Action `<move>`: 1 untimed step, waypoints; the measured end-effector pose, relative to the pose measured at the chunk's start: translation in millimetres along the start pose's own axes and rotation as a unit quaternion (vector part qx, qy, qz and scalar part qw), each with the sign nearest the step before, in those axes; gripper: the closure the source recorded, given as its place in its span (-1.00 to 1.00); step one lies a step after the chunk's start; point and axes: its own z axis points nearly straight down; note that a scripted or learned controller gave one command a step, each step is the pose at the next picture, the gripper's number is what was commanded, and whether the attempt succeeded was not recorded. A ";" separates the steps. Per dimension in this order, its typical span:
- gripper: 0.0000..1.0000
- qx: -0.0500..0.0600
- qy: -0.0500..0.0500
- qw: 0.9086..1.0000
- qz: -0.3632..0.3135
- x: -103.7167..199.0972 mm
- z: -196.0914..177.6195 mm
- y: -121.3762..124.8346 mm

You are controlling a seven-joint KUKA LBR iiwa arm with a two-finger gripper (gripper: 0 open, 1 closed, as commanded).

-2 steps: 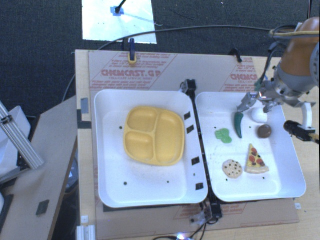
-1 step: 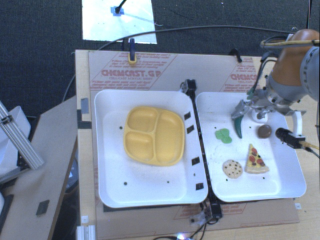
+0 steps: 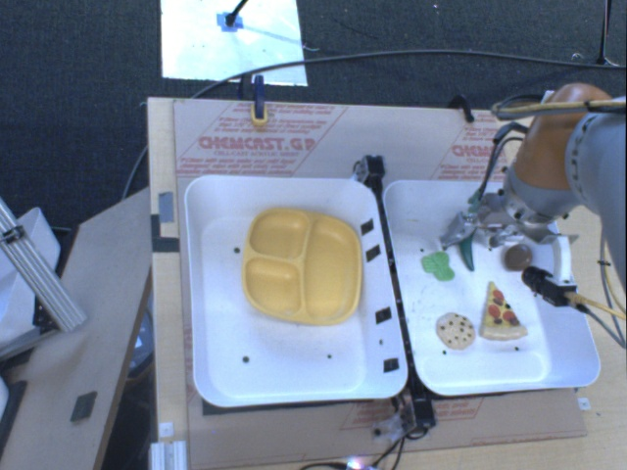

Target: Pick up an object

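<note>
White plastic bins are sitting side by side on the tabletop (image 3: 225,130), which is covered by a sheet with red printed letters. The left bin (image 3: 211,262) is holding a yellow divided plate (image 3: 301,264), lying flat near the middle of that bin. The right bin (image 3: 568,355) is holding several small toy foods. A green leaf-shaped piece (image 3: 438,265) is lying in the left part of this bin, near the centre divider. A round cookie (image 3: 455,331) with dark chips is lying below it, toward the lower edge of the frame. A pizza slice (image 3: 502,314) with red spots is lying just beside the cookie, on its right. A small brown round piece (image 3: 516,257) is lying above the pizza slice, close to the arm.

The grey arm (image 3: 598,169) with its orange band is reaching in from the right of the frame, and the gripper (image 3: 464,243) is hanging low over the upper part of the right bin. Something thin and dark green (image 3: 466,255) is showing at the tip of the gripper, just right of the green leaf-shaped piece. I cannot tell whether the jaws are released or clenched, or whether they are grasping anything.

A white sheet (image 3: 230,23) is lying on the dark floor at the upper left of the frame.
</note>
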 end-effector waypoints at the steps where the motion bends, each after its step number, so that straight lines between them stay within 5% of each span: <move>1: 1.00 -0.003 -0.001 1.000 0.000 -0.4 -14.5 2.1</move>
